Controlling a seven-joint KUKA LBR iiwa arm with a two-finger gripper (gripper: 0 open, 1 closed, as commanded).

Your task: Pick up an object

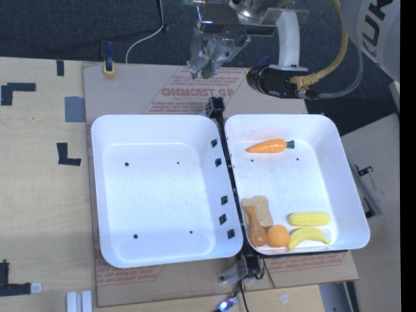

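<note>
Jaws [207, 67] hanging above the cardboard behind both bins, gripping nothing; opening too blurred to judge. Carrot [268, 147] lying flat in the right bin [338, 174], long axis left-right, green tip pointing right. Corn [309, 219], banana [308, 238], orange [277, 236] clustered at the near edge.

You have two shallow white plastic bins side by side, the left bin [107, 174] and the right bin [338, 174]. You can count one orange toy carrot with a green top [267, 146], one round orange ball-shaped fruit [278, 236], one yellow corn cob [309, 219], one yellow banana [308, 238], one tan bread-like slice [259, 208] and one brown elongated piece [255, 229].
</note>
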